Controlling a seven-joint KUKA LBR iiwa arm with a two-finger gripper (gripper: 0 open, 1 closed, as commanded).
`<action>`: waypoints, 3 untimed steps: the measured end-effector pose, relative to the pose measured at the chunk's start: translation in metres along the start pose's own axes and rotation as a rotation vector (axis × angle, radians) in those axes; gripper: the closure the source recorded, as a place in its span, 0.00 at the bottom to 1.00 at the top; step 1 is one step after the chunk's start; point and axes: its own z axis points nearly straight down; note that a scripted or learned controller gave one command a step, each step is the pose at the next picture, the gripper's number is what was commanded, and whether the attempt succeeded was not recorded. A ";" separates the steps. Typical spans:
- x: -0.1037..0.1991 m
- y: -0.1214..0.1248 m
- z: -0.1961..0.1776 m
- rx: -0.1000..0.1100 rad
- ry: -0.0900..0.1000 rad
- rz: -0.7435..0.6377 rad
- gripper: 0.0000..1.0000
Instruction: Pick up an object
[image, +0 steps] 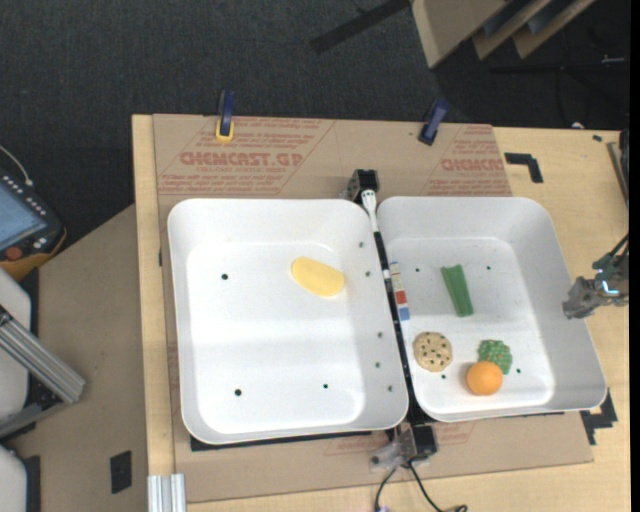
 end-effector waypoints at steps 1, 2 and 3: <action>0.003 -0.011 0.081 0.003 0.003 -0.004 1.00; 0.076 0.031 -0.097 -0.026 -0.003 -0.016 1.00; 0.041 -0.007 -0.009 0.004 0.001 0.000 1.00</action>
